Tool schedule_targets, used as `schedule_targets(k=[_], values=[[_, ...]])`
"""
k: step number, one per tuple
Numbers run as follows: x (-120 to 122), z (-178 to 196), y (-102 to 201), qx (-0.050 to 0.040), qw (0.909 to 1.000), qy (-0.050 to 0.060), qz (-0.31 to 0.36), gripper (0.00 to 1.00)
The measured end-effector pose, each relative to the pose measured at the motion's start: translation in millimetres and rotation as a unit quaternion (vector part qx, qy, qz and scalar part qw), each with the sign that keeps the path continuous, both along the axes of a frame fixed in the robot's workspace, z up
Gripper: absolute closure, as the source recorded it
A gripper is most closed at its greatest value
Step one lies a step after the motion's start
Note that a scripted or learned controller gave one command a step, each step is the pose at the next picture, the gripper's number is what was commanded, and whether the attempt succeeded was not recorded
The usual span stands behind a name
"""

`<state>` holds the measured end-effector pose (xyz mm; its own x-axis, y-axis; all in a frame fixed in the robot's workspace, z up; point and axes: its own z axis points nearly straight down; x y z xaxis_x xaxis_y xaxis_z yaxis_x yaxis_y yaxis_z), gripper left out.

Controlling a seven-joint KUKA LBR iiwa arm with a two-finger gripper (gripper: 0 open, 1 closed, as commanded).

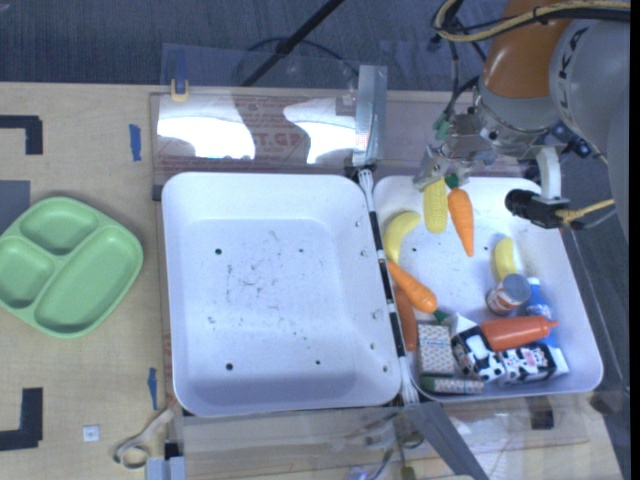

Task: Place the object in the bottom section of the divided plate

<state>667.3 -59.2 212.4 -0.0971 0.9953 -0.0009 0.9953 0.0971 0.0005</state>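
The green divided plate (pixel 65 265) lies on the bench to the left of both bins, its large section toward the lower right. My gripper (pixel 441 173) hangs over the far left corner of the right bin (pixel 580 368). Directly below it are a yellow corn cob (pixel 435 208) and an orange carrot (pixel 461 223) with a green top, side by side. The corn's upper end reaches up to the gripper; whether it is gripped cannot be made out.
The right bin also holds a banana (pixel 400 234), a second carrot (pixel 413 287), a yellow fruit (pixel 506 256), a small can (pixel 510 294), a red bottle (pixel 515 330) and small boxes. The left bin (pixel 180 198) lies between gripper and plate.
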Motion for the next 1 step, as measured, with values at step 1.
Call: schedule_targets(k=[1], values=[[-0.9, -27.9, 62.5, 0.0009, 0.9971, 0.001, -0.076, 1.00]])
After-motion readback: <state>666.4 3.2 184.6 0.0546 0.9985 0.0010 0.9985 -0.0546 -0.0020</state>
